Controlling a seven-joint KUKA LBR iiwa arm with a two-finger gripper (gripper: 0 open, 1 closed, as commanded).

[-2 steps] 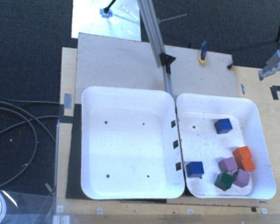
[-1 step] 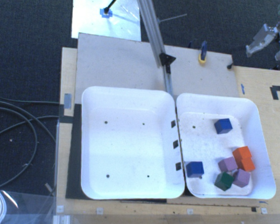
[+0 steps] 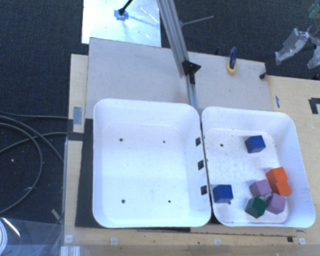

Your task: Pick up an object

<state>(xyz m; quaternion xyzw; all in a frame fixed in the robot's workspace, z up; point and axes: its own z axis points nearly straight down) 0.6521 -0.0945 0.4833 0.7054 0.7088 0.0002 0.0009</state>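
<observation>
**Six blocks in the right bin, gripper parked high at the far right**

On the left of my view sits the left bin (image 3: pixel 144 164), its white floor marked by four small dark dots. Between the bins I count three small black clips (image 3: pixel 200 165) along the shared edge. A grey metal pole (image 3: pixel 177 41) slants down from the top and ends at the bins' far edge.

Moving right, the right bin (image 3: pixel 248 122) holds six blocks: two blue, two pale purple, one green, one orange. One blue block (image 3: pixel 222 193) lies near the clips at the near side; the other blue block (image 3: pixel 255 143) sits alone toward the far side. The green block (image 3: pixel 256 206), the two purple blocks (image 3: pixel 260 187) (image 3: pixel 276 203) and the orange block (image 3: pixel 278 180) are bunched together in the near right corner.

Furthest right, the gripper (image 3: pixel 307 50) hangs beyond the bench's far corner, well apart from the blocks, fingers spread and holding nothing.
</observation>
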